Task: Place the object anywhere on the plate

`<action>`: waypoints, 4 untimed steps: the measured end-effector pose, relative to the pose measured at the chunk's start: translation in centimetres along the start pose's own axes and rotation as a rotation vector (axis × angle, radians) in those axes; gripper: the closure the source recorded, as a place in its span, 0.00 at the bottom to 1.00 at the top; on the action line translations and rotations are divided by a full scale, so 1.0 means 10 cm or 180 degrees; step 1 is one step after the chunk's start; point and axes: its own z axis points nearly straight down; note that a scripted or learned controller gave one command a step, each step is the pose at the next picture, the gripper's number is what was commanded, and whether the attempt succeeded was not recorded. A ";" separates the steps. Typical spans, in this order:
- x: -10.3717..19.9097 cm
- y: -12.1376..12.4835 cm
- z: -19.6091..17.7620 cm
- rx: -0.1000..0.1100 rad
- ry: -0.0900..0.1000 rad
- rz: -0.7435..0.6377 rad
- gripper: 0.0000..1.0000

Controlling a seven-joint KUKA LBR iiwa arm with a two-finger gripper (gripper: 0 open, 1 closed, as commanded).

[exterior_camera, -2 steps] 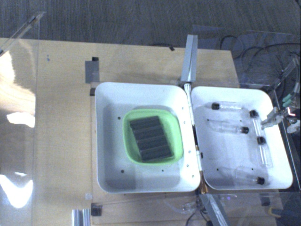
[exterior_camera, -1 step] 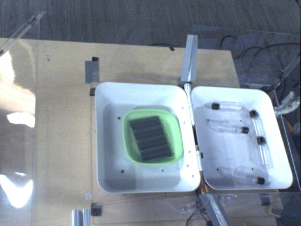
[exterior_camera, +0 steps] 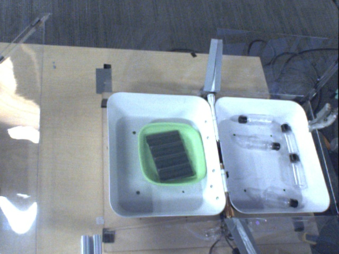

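Your bench [exterior_camera: 58, 142], seen from above.
You see pale wood with bright glare at the left, dark grey carpet [exterior_camera: 132, 15] beyond, cables [exterior_camera: 296, 57] at upper right.

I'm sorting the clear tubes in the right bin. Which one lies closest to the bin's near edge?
The tube at the bin's bottom, black cap right; the others lie higher up.

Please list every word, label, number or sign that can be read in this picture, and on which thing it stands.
There is none to read. The green plate, the dark ridged object on it, the two white bins and the clear tubes with black caps show no legible text.
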 end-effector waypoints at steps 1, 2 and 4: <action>-0.01 0.00 -0.17 -0.0001 -0.0006 0.0279 0.00; 0.09 -0.03 -0.09 0.0004 -0.0001 0.0425 0.00; 0.01 0.00 -0.17 -0.0006 -0.0003 0.0645 0.00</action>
